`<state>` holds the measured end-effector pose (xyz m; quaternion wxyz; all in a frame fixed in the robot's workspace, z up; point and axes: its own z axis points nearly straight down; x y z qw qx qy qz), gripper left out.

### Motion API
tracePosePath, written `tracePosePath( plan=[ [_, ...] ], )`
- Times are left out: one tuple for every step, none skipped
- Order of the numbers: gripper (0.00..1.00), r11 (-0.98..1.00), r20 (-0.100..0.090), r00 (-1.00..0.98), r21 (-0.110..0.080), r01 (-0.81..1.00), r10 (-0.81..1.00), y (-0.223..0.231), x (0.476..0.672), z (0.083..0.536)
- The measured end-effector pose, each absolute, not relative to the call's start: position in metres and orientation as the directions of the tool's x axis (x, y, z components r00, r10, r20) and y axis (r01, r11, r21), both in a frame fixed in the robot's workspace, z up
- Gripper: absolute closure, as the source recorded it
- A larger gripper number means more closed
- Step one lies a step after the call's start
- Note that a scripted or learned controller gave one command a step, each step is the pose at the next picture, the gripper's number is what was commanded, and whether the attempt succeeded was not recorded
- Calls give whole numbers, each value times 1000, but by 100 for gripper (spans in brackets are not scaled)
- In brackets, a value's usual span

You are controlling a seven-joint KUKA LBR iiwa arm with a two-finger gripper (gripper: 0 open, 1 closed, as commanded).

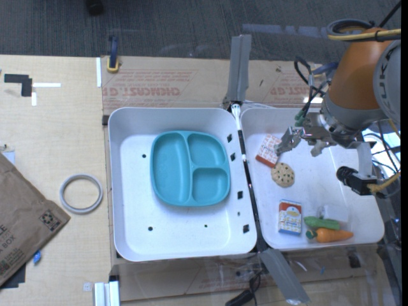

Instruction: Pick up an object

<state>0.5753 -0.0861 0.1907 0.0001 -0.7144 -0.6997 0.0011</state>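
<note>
The right bin (366,196) holds several small objects. A red and white packet (268,150) lies near the bin's left wall, with a round cookie (283,174) just below it. Toward the front sit a small printed carton (290,217), a green toy vegetable (322,222) and an orange carrot (332,235). My gripper (303,143) hangs over the upper middle of this bin, just right of the packet. Its fingers are spread open and nothing sits between them.
The left bin (127,190) carries a teal divided plate (190,168). On the bench at left lie a tape ring (81,192) and a cardboard box (22,225). A grey divider (240,69) rises behind the two bins. Cables (376,180) hang by the arm at right.
</note>
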Motion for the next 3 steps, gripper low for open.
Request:
tracePosePath(
  plan=[
    [0,59,-1,-59,-1,998,998,-61,571,268],
    [0,206,0,-206,-3,978,978,-96,588,132],
    [0,164,0,-164,-3,986,986,-101,578,91]
  ],
)
